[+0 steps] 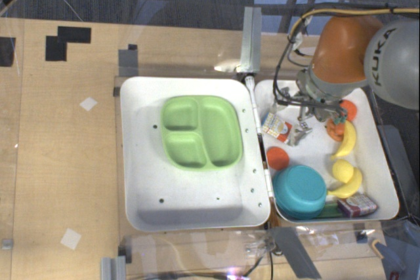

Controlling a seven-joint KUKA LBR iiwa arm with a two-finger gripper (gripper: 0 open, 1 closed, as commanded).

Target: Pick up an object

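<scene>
Arm reaches in over the right bin (388,197); gripper (303,130) sits low near the bin's far end, just beside a small white-and-red packet (275,126). Whether it is open or has hold of anything cannot be told. Same bin: two bananas (346,140), blue bowl (300,191), small red ball (278,157), purple box (357,206). Left bin (141,200) carries a green divided plate (200,132).
</scene>
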